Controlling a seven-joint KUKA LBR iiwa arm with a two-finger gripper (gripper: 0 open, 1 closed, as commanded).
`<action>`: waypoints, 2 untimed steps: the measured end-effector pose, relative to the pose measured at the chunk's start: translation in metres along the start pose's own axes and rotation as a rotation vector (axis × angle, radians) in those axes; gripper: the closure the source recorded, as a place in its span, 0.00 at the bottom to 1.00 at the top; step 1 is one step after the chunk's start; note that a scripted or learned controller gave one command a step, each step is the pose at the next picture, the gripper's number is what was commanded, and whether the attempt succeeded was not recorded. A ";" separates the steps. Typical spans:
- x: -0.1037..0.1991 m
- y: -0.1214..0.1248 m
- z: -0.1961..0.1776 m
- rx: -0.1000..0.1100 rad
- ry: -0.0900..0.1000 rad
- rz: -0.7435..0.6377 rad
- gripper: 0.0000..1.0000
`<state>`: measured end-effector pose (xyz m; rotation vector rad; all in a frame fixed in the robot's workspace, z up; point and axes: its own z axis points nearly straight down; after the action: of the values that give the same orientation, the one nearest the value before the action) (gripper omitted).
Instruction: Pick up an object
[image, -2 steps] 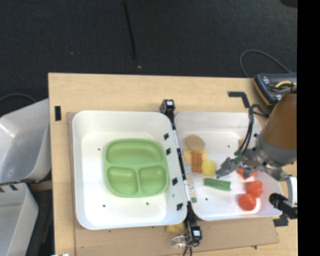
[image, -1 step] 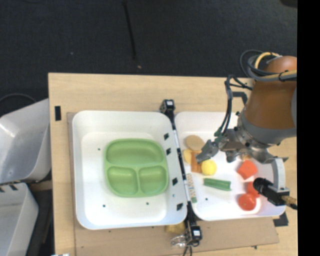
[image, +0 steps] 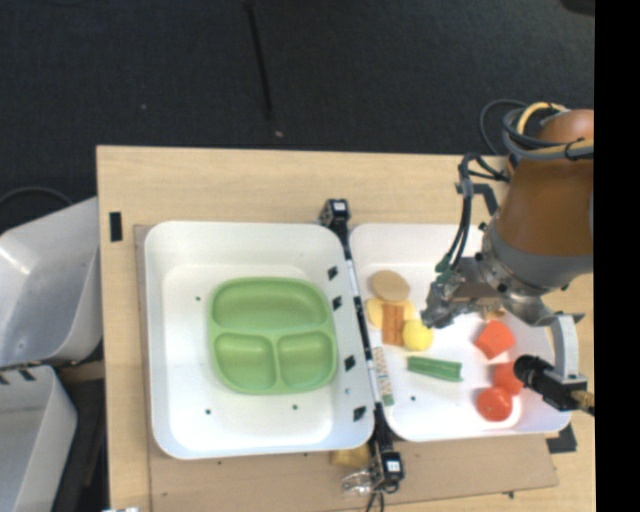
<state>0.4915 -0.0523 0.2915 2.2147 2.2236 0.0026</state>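
The right bin (image: 420, 425) holds several small toy foods: a tan round piece (image: 390, 286), an orange block (image: 393, 322), a yellow lemon (image: 418, 338), a green bean-like piece (image: 435, 369) and red pieces (image: 494, 340) (image: 494, 402) at the right. My gripper (image: 440, 307) hangs low over the right bin, just above and right of the lemon and orange block. The wrist hides its fingertips from above, and I see nothing held between them.
The left bin (image: 170, 300) contains a green three-compartment plate (image: 273, 333). A black-clipped divider (image: 352, 310) runs between the bins. The arm's body (image: 545, 200) covers the right bin's far right corner. Wooden bench (image: 200, 180) surrounds both bins.
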 end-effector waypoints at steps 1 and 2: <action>-0.014 -0.002 0.036 0.005 0.000 0.005 1.00; -0.014 -0.001 0.023 0.000 0.000 0.003 1.00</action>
<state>0.4908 -0.0661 0.2685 2.2177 2.2205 0.0026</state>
